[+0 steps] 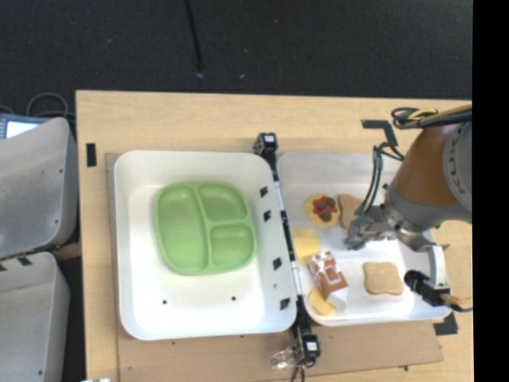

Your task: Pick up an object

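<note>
Nearest me in the right bin (358,315), I am seeing a slice of toy toast (382,278) and a small red-and-white block (328,273). A bit farther, I am looking at yellow cheese pieces (305,242) and a tiny pizza (323,208). My gripper (355,235) is hanging low between them; I cannot tell whether it is apart. The toast is looking light and stiff, so I am thinking of pinching its edges. Farther left, a green plate (205,228) is sitting.

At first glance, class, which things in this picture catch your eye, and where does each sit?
The bright green plastic divided plate stands out, lying alone in the left white bin. In the right white bin, small toy foods cluster: a round pizza-like piece with red topping and a tan toast slice. The grey arm's orange band hangs over that bin.
</note>
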